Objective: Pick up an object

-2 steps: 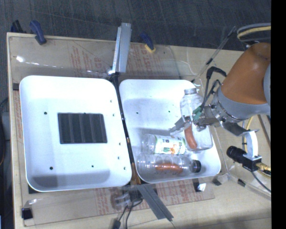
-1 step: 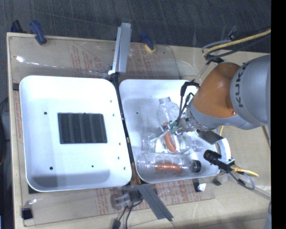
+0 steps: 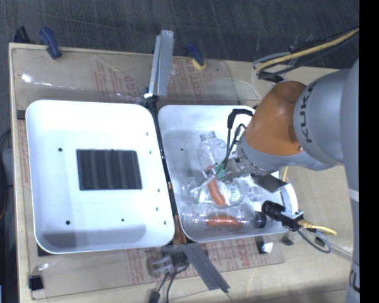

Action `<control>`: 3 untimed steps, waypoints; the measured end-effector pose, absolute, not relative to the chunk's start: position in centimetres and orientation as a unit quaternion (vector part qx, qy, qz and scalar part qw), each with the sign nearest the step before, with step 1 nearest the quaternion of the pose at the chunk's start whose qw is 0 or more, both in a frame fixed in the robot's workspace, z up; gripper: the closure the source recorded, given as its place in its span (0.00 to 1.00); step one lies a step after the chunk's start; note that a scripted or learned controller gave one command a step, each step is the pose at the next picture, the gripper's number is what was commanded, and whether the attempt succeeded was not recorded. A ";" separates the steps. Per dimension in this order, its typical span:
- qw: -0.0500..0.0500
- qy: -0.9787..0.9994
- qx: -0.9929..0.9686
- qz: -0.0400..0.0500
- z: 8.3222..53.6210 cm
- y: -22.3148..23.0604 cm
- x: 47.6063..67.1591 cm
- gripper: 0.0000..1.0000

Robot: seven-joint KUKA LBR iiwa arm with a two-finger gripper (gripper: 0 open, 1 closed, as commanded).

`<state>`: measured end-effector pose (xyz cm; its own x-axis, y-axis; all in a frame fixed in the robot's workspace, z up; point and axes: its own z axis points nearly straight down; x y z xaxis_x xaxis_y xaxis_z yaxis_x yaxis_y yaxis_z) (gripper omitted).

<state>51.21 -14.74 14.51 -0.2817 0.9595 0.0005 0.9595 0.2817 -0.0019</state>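
So the big grey arm with the orange band is leaning in over the right shallow white bin, and the left shallow white bin with its dark ribbed rectangular panel sits well off past the jaws on the far side of the divider.

The gripper is down among the clutter in the right bin. Honestly I can't tell how the jaws stand; the tip is buried in clear plastic and glare.

What matters for the grab: a clear plastic bottle with an orange-red label lies just below and slightly left of the jaws, practically touching, its long axis running on a diagonal, down and to the right. A second clear bottle with orange contents lies farther below, near the bin's bottom wall, long axis parallel to that wall. A third clear crumpled bottle sits just above-left of the jaws.

Room is tight. My guess is the diagonal one is the target, with the open floor toward the divider side being the only free space.
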 end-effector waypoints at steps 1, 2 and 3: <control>-0.004 -0.797 -0.604 -0.005 11.6 -17.1 53.3 0.00; -0.012 -0.805 -0.592 -0.016 11.3 -17.8 54.5 0.00; -0.012 -0.807 -0.590 -0.016 12.3 -17.7 54.6 1.00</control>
<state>54.56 -17.68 12.33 -0.3036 0.9528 -0.0002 0.9521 0.3033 0.0390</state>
